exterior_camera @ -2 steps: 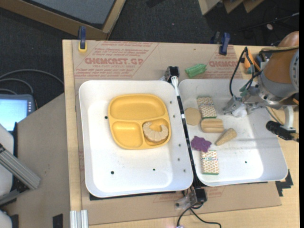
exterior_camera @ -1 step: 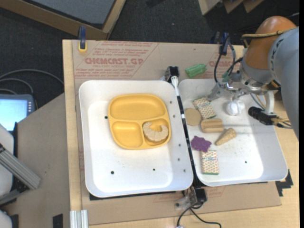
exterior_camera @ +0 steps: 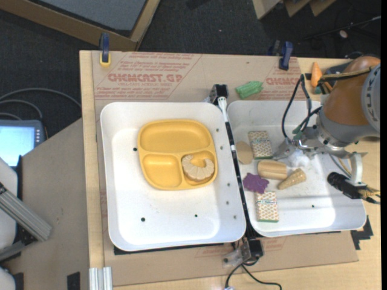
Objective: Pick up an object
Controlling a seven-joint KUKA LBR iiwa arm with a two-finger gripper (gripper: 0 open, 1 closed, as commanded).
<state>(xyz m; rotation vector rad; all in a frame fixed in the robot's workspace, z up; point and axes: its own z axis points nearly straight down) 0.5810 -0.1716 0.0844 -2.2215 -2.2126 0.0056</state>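
- Gripper (exterior_camera: pixel 296 156): lowered into the right bin (exterior_camera: pixel 344 219); grip state cannot be told.
- Cone (exterior_camera: pixel 292 178), roll (exterior_camera: pixel 271 170): crowded just beside it; either may be nudged aside and a grasp missed.

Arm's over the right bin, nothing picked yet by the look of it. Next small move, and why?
Probably lower the gripper a little toward the cone-shaped piece just below it in the right bin. That piece lies apart from the tan block and purple item, so it looks the least crowded target.
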